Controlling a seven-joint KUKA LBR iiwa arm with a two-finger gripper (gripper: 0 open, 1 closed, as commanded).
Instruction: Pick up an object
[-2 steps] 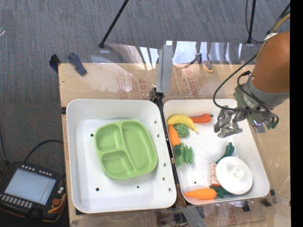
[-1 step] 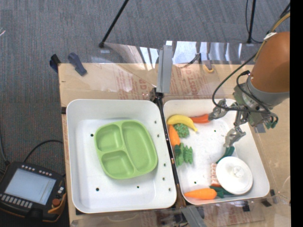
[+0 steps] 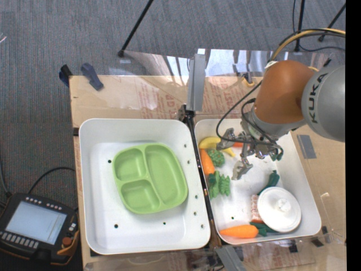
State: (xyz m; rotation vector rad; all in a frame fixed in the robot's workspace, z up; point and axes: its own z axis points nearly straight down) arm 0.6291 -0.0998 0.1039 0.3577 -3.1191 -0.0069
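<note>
While the left bin (image 3: 96,140) carried a green divided plate (image 3: 150,177) lying flat near its middle, everything the task could use was crowded into the right bin (image 3: 302,179). Along that bin's left wall lay a yellow banana (image 3: 210,143), an orange carrot (image 3: 207,162) and a bunch of green vegetables (image 3: 219,184), all touching or nearly so. Another carrot (image 3: 240,231) rested along the near wall, just beside a white lidded bowl (image 3: 279,209) in the near right corner.

The gripper (image 3: 246,161) hung over the middle of the bin, above bare floor just right of the green vegetables, its fingers spread apart with nothing between them.

Judged from this, the main risk was a descent onto bare plastic, so the fingers would close on air. A move leftward brought its own trouble: the carrot, banana and greens sat so tightly that one finger might land on top of a piece and shove it against the wall. The rounded carrot also looked likely to roll out of a shallow pinch.
</note>
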